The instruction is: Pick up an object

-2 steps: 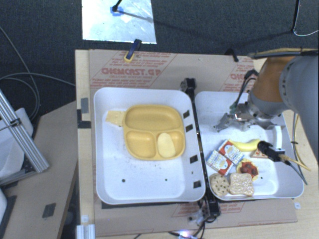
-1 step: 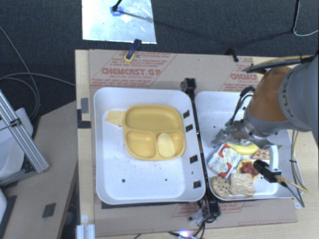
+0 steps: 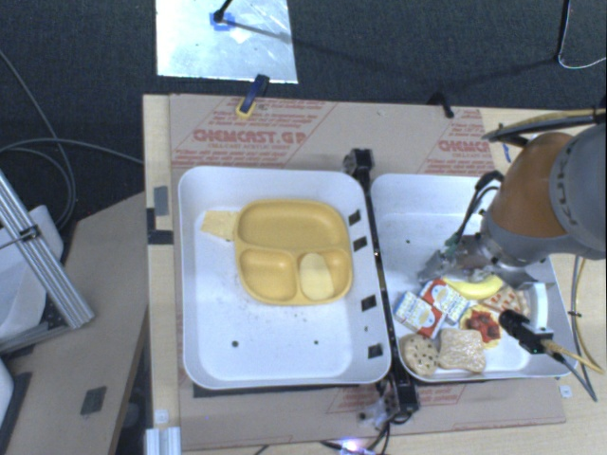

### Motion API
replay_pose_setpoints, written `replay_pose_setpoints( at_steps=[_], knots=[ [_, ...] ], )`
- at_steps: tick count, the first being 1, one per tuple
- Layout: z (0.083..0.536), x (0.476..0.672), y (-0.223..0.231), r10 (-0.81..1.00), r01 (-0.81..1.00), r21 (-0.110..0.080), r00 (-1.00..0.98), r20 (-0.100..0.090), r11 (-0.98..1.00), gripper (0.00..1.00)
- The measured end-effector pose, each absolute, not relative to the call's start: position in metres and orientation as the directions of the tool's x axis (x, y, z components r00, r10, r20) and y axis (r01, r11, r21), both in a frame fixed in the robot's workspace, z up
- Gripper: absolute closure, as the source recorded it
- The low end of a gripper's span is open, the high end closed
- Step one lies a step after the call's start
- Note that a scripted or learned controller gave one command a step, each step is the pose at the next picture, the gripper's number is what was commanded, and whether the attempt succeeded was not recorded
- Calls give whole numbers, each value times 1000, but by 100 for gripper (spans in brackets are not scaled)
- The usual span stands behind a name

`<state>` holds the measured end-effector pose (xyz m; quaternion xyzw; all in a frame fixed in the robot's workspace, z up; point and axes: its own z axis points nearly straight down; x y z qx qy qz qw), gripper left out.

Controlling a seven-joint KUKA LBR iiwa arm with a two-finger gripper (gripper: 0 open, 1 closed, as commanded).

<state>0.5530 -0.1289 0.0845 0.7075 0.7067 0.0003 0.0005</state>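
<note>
Lying on a brown sheet (image 3: 313, 131) printed CHEMCAST GP, two white bins sit side by side on a pale bench (image 3: 104, 254), with dark carpet (image 3: 76, 55) all round. At 12 o'clock a shiny metal plate (image 3: 225, 22) rests on the carpet. At 9 o'clock stands an aluminium frame (image 3: 38, 263) with cables near it. The left bin (image 3: 285, 358) holds a yellow tray (image 3: 285, 230), with a pale lump (image 3: 317, 275) in its 5 o'clock compartment. The arm (image 3: 545, 197) comes in from 3 o'clock over the right bin (image 3: 417, 207), and its gripper (image 3: 453, 257) is close at the 10 o'clock side of a banana (image 3: 474, 287); whether it is clenched or released cannot be told. The banana lies in a heap at that bin's 6 o'clock, with packets (image 3: 429, 306), a cookie (image 3: 418, 354), toast (image 3: 462, 349) and pizza (image 3: 498, 311)
</note>
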Motion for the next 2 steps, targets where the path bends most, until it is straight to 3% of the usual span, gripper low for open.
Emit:
replay_pose_setpoints(
  at_steps=[1, 2],
  knots=[
    [147, 591, -206, 1000, 1000, 11, 3, -8, -3, 0],
    [137, 637, -137, 1000, 1000, 4, -11, 1, 11, 0]
  ],
)
